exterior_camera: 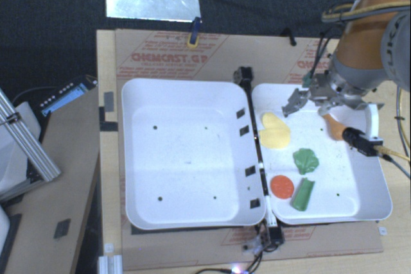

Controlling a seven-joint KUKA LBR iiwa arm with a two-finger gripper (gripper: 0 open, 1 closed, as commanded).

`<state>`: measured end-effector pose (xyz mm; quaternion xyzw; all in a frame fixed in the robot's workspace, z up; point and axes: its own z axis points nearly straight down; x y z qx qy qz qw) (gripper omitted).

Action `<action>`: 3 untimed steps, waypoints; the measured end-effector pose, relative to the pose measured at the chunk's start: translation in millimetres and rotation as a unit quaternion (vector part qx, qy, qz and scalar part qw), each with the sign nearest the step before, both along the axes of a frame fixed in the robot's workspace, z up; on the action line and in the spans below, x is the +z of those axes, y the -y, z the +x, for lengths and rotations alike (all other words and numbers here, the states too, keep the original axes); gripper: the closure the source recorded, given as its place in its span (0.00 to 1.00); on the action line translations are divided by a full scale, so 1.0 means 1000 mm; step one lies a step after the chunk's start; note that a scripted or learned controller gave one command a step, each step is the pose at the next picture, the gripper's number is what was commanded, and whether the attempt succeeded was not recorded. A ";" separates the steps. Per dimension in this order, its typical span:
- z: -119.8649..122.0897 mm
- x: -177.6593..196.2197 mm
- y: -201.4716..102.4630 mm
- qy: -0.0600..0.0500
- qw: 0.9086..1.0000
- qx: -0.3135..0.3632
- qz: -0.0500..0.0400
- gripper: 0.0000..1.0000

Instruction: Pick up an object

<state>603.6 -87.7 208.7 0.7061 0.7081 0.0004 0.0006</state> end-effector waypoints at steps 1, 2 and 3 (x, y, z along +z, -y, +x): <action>0.001 0.011 0.000 0.001 1.000 0.001 0.000 1.00; 0.042 0.123 -0.088 0.008 1.000 0.006 0.002 1.00; 0.053 0.076 -0.113 -0.001 1.000 0.002 0.000 1.00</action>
